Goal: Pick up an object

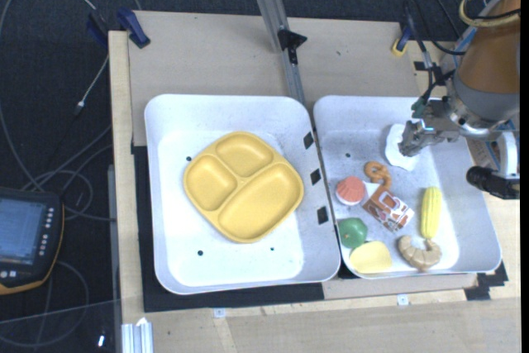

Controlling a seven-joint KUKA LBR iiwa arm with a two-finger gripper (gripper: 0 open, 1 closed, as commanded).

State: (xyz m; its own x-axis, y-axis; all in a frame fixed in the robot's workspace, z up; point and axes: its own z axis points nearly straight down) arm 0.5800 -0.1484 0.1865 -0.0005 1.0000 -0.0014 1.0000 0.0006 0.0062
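Camera view: the gripper point(411, 140) hangs over the upper part of the right bin point(488, 240), directly above a white object point(403, 158). Whether it is released or clenched cannot be told. Nothing is visibly grasped. Candidate objects lie in the lower half of the same bin: a small pretzel point(377, 171), a red round piece point(350, 191), a brown-and-white carton point(388, 209) (tilted), a corn cob point(430, 212), a green piece point(353, 231), a yellow piece point(371, 258) and a tan pastry point(420, 251). The left bin point(165, 124) holds a yellow divided plate point(242, 186).
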